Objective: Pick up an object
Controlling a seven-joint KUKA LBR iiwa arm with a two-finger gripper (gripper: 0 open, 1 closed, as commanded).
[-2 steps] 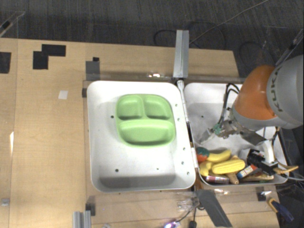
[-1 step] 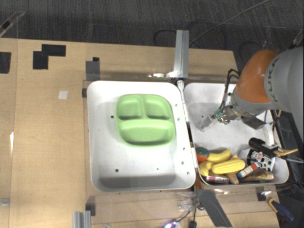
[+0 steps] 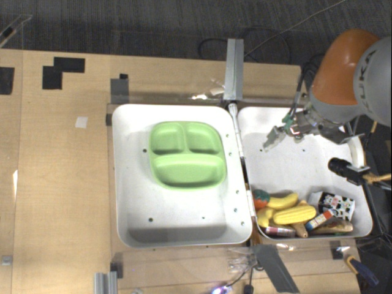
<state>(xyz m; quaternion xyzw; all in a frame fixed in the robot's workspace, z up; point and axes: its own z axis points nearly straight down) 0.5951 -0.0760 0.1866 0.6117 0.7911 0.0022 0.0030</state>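
My gripper (image 3: 270, 141) hangs over the upper middle of the right bin (image 3: 288, 167), reaching in from the right under the orange-banded wrist. It is above bare bin floor, well apart from the objects. Along the bin's near edge lies a pile: a yellow banana (image 3: 280, 201), a yellow corn cob (image 3: 295, 214), a small red and green piece (image 3: 261, 196), a marker (image 3: 278, 230) and a black-and-white patterned box (image 3: 338, 205). Nothing shows between the gripper's tips.
The left bin (image 3: 131, 182) holds a green divided plate (image 3: 185, 154) in its upper middle. A metal post (image 3: 234, 72) stands at the back between the two bins. The wooden bench (image 3: 55, 176) stretches away to the left.
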